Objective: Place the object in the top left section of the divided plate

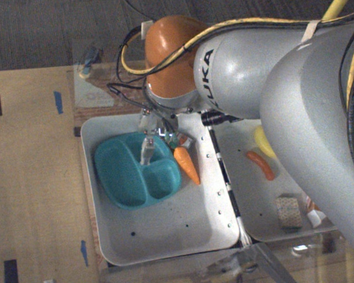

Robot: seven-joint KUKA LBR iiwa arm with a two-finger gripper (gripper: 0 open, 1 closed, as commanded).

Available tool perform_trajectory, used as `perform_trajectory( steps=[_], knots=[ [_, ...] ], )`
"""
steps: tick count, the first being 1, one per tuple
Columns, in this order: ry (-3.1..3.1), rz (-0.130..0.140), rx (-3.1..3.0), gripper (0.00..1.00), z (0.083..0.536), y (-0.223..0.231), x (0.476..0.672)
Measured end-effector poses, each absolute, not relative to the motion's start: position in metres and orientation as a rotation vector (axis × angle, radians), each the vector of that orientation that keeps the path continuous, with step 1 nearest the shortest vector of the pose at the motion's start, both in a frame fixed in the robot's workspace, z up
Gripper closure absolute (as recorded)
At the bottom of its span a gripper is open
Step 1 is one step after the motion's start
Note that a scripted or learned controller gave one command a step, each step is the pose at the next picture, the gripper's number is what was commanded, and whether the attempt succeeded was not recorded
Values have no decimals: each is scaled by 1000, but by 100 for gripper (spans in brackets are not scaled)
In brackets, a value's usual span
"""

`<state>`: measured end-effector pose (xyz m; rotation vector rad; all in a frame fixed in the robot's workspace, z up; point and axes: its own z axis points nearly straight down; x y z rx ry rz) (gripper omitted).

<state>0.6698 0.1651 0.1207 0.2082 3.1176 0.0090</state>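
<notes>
Gripper poised over the teal plate, carrot beside it.

From left to right, you see the divided plate (136, 171) beneath the gripper (148, 148), whose fingers look nearly closed and empty; the carrot (186, 164) lies just right, touching the plate's edge, so a descent risks pinching nothing.

- Left bin (111, 237): lower half bare floor, open approach.
- Teal divided plate (136, 169) fills upper-left part; carrot (187, 165) touching its right edge.
- Arm (252, 81) overhangs frame's upper right, covering much of right bin (279, 233).
</notes>
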Motion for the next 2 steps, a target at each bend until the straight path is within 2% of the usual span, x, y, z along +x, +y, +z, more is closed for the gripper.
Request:
perform_trajectory(
  steps=[1, 2],
  knots=[
    [2924, 19, 1097, 0, 95, 212, 603],
    [2737, 45, 1475, 0, 98, 219, 542]
  ],
)
